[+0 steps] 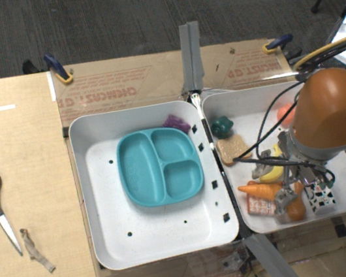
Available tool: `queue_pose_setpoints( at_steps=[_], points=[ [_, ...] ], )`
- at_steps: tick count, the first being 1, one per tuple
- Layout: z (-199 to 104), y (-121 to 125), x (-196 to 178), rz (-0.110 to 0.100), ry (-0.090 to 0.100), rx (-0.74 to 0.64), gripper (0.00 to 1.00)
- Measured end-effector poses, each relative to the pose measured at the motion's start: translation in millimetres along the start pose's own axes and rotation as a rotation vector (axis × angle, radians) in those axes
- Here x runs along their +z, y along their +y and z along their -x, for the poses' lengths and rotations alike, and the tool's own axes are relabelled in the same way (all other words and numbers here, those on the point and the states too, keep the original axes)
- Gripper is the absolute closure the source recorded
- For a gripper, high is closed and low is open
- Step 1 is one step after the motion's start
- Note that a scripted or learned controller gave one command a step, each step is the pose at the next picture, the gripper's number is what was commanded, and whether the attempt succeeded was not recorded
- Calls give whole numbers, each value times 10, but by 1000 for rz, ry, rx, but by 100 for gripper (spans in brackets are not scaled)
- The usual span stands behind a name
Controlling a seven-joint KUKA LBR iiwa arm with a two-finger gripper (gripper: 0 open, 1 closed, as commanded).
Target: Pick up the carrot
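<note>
Carrot point(259, 189) in right bin point(245, 98), just left of tool point(288, 195).

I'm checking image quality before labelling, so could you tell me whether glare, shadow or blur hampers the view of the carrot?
Camera view: lighting is even and soft, with no harsh glare on the white bins; the carrot is sharp and clear of shadow at its left end, though cables and the arm cover its right end; the hand sits in a cluttered, slightly dim patch.
</note>
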State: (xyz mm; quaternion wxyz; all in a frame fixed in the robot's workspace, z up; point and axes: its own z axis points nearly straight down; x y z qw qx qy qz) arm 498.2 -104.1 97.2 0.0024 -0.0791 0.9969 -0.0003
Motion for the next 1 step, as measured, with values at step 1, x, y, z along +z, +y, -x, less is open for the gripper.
queue_pose_setpoints(
  at_steps=[1],
  points=[
    [-112, 118, 50, 1, 4, 59, 0]
  ],
)
